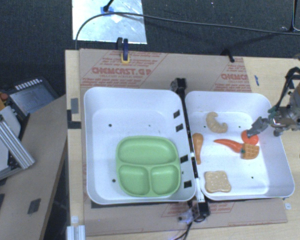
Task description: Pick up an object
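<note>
The toast slice (217, 181) lies nearest the camera, in the right bin (275, 176). The gripper (256, 127) hangs just over a small red piece (250, 135), apparently a tomato; whether it is open cannot be told. Touching that piece are a waffle (250, 151) and a red chili pepper (229, 144), so a descent could nudge or pinch the wrong one. Farther off lie a croissant (216, 123) and a carrot (197, 146).

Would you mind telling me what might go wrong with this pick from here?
The end effector hangs over a tight cluster: a red round piece, the waffle and the red chili touch or nearly touch, so it may nudge neighbours or close on two. They also lie near the right bin's far wall, which could crowd the approach.
</note>
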Robot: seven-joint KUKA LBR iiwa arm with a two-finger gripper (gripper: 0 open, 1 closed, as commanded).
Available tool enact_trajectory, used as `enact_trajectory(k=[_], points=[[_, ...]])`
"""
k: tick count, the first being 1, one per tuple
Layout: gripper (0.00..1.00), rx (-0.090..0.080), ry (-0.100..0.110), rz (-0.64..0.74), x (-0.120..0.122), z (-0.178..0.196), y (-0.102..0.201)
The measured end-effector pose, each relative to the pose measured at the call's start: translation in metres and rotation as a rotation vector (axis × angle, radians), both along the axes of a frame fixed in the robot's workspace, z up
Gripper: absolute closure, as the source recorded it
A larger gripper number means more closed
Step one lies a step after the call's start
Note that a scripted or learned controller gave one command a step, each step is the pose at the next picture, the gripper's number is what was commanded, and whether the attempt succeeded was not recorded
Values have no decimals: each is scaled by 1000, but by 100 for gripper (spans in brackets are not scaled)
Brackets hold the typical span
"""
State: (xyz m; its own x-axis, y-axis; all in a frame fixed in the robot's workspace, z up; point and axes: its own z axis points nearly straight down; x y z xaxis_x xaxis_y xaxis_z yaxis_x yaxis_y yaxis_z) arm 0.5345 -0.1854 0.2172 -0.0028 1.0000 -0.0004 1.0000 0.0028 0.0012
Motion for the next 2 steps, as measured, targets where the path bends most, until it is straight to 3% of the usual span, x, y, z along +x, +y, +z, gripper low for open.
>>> enact_trajectory(k=[2], points=[[0, 1, 3, -1, -1, -98, 17]])
